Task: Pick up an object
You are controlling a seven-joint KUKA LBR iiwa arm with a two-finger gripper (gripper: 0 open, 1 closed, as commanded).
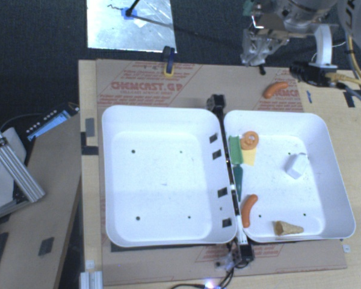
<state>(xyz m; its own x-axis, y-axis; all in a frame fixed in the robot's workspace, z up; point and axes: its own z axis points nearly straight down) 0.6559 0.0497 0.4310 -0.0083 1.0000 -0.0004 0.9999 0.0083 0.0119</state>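
Observation:
My gripper (254, 58) hangs high above the bench, beyond the far edge of the right bin (325, 161), and nothing shows in it. The right bin holds an orange ring (249, 139) on a yellow block (249, 156), a green strip (234, 150), a dark green piece (237, 177), an orange sausage (248, 210), a pale grey block (295, 165) and a tan wedge (287, 227). A second orange sausage (275, 90) lies on the cardboard outside the bin, just below and right of the gripper.
The left bin (162, 173) sits beside the right one, with black clips (216, 138) along the shared wall. A yellow and blue clamp (168, 61) stands at the cardboard's far edge. A shiny foil sheet (130, 15) lies on the floor behind.

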